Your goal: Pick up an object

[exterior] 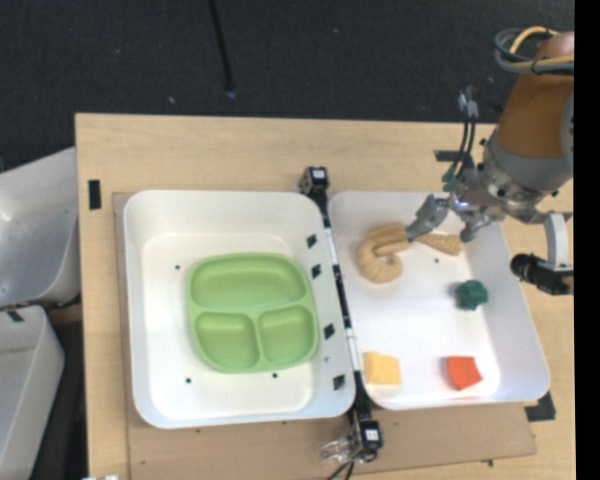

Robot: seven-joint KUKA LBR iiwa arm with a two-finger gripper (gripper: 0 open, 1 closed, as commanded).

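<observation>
So the claw (447, 221) is hanging over the right bin (500, 368), up near that bin's 12 o'clock edge, with the two fingers spread apart and nothing between them. One fingertip sits right at the tan croissant-shaped thing (383, 253), the other is off toward the bin's 2 o'clock side. Can't tell if it's actually touching the croissant or just above it.

Rest of the right bin: a small dark green lumpy piece (470, 294) at about 3 o'clock, an orange block (463, 372) at 5 o'clock, and a yellow wedge (383, 369) at 7 o'clock, close to the bin wall. All three are well apart from each other, and there's bare white floor in the middle between them.

Left bin (160, 228) has a light green plate (251, 311) with three compartments, smooth and rounded, sitting roughly central with a margin of white all round.

Both bins are shallow, glossy white with rounded corners, touching side by side on the pale wooden bench (220, 148).
</observation>
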